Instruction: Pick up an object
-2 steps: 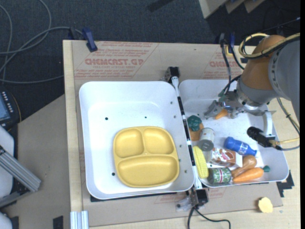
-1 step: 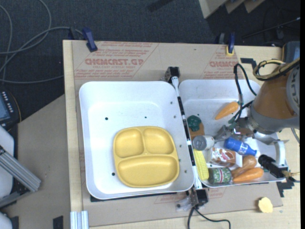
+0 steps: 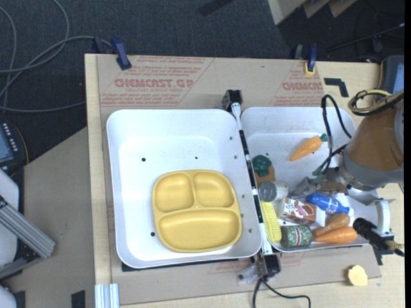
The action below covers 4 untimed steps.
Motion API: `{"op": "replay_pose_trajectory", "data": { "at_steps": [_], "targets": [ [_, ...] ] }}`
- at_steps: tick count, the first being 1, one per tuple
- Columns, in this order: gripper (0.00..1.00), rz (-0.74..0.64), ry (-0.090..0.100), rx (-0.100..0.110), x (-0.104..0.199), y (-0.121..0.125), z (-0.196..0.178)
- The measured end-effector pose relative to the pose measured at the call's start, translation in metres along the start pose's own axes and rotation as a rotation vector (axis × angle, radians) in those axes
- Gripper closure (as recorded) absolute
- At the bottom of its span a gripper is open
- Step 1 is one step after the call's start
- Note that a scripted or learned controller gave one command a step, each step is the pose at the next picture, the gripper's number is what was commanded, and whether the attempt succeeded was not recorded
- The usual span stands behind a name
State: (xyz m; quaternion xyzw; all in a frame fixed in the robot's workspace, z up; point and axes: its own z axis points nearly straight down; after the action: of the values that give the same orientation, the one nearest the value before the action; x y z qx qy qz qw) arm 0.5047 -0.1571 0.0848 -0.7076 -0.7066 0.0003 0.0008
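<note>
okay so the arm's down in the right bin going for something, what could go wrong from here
The toys in the right bin lie packed together: the blue bottle, the carrot, the green can and the corn cob touch or overlap, so a grasp could snag two or slip off. The gripper works close to that pile and may shove pieces aside. A black cable loops over the bin and might catch.

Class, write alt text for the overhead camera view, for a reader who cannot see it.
A grey and orange robot arm reaches from the right into the right white bin, which holds toy food crowded at its near end: carrots, a corn cob, a can and a blue bottle. The left white bin holds a yellow divided plate.
</note>
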Motion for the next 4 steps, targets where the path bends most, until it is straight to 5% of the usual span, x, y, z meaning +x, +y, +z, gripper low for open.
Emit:
{"op": "replay_pose_trajectory", "data": {
  "at_steps": [1,2,3,4],
  "targets": [
    [1.00,-0.001,-0.001,-0.004,0.001,0.001,-0.010],
    [1.00,-0.007,-0.006,-0.018,0.004,0.083,-0.117],
    [0.00,-0.002,-0.002,-0.002,0.003,0.078,-0.110],
    [0.00,0.003,0.002,0.009,-0.020,0.019,0.007]
  ]
}}
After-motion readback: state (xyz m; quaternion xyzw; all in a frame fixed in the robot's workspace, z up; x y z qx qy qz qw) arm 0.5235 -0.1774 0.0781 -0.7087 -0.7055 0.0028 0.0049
